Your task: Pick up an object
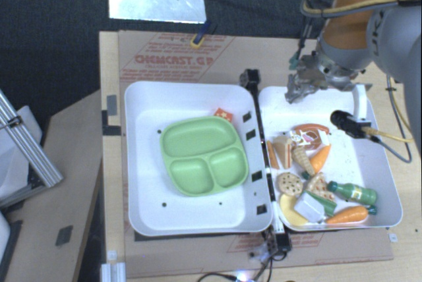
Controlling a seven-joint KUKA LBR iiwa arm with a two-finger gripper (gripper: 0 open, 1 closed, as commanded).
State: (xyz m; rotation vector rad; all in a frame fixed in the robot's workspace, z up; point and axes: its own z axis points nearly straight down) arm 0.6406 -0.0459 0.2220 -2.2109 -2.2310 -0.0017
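Observation:
My gripper hangs over the far left corner of the right bin, above bare white floor. A heap of toy food lies nearer the front of that bin: a sausage piece, bread slices, an orange carrot, a cookie, a green bottle, a second carrot and a grey-white block. The nearest of them, the sausage piece, sits a little below and to the right of the gripper. I see nothing held in the gripper.
The left bin holds a green divided plate and a small red and yellow item at its far right. A black divider runs between the bins. A black cylinder with a cable juts over the right bin.

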